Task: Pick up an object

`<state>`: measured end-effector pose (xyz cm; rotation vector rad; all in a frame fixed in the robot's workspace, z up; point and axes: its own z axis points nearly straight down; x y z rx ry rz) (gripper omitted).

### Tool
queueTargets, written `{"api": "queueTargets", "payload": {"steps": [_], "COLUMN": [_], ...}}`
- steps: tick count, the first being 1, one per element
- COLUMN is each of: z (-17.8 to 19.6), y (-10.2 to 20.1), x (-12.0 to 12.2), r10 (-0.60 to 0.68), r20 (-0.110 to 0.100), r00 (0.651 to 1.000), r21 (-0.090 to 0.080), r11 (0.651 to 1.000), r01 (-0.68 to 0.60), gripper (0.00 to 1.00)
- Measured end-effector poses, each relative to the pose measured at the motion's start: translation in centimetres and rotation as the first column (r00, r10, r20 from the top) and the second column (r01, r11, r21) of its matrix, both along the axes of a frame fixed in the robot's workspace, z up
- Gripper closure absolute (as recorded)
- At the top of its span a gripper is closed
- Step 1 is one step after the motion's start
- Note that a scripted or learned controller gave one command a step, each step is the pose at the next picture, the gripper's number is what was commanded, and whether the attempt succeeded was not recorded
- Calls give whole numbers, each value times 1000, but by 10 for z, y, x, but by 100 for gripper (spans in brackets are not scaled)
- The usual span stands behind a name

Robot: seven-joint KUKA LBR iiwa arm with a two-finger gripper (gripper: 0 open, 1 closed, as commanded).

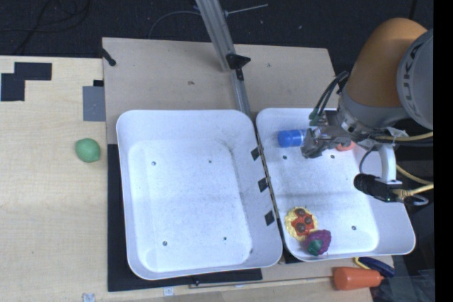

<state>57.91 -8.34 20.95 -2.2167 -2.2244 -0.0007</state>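
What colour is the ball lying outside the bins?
Green; the ball shows on the bench in the camera view.

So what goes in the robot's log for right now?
end effector: over right white bin | nearest: small blue cylinder | grasp: unconfirmed

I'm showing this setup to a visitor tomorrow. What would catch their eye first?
Probably the grey arm with its orange band, reaching in from the right so the gripper sits over the right bin, beside a blue cylinder. Next, a yellow toy and a purple-and-green toy near that bin's front edge. A green ball lies alone on the bench, far left.
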Motion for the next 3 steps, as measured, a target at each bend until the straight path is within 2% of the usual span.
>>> {"api": "queueTargets", "payload": {"steps": [1,2,3], "z": [16,10,27], "y": [51,104,151], "x": [16,39,58], "r10": [0,0,-1], "r20": [2,0,2], "r00": [1000,1000,1000], "r21": [-1,0,-1], "r11": [1000,1000,1000], "r01": [0,0,1], "gripper": [100,100,100]}}
